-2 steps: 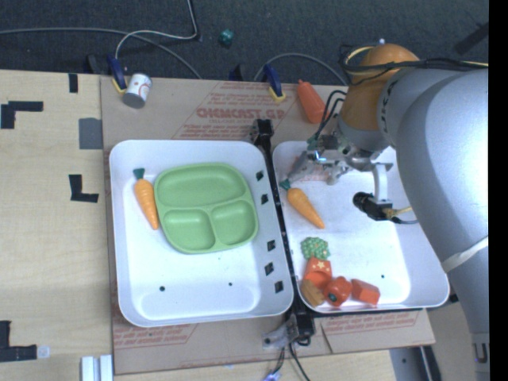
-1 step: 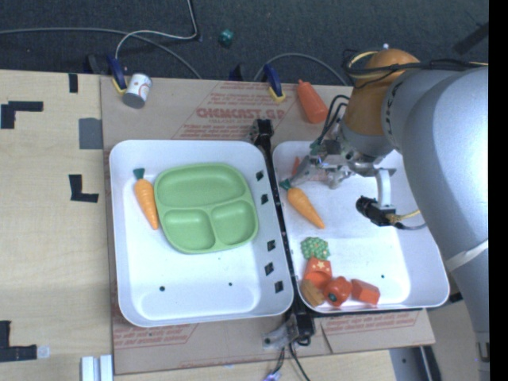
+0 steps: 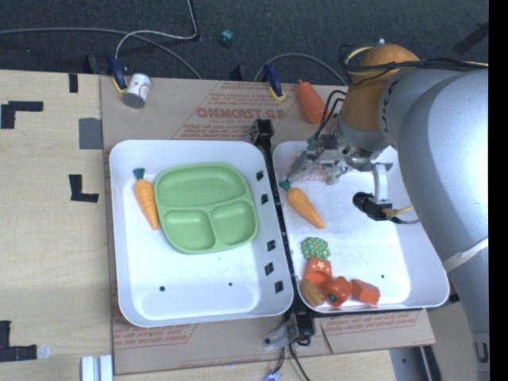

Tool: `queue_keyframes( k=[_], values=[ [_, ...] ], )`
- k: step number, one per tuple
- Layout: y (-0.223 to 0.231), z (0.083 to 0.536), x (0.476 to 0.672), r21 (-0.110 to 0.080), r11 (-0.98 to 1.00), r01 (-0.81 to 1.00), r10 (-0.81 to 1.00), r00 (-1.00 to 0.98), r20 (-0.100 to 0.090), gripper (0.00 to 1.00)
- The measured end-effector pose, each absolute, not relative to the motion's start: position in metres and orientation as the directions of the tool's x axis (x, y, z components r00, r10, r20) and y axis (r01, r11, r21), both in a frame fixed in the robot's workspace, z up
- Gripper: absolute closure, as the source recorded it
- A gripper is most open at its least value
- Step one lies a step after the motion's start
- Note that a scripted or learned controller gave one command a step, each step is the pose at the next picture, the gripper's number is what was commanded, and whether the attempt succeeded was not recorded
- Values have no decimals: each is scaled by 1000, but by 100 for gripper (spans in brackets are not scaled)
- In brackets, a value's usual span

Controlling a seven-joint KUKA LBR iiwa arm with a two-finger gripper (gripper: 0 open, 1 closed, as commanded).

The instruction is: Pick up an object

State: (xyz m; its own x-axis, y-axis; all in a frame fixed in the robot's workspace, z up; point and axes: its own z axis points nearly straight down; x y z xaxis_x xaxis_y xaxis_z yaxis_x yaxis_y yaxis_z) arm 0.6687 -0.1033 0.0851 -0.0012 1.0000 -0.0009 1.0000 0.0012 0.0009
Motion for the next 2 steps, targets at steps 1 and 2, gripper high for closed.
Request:
queue_keyframes(
  k=[1, 2],
  values=[
    [-109, 85, 669, 2, 2, 1000, 1000, -2, -2, 0],
    [-99, 86, 669, 5, -1, 1000, 1000, 1, -7, 0]
  ],
)
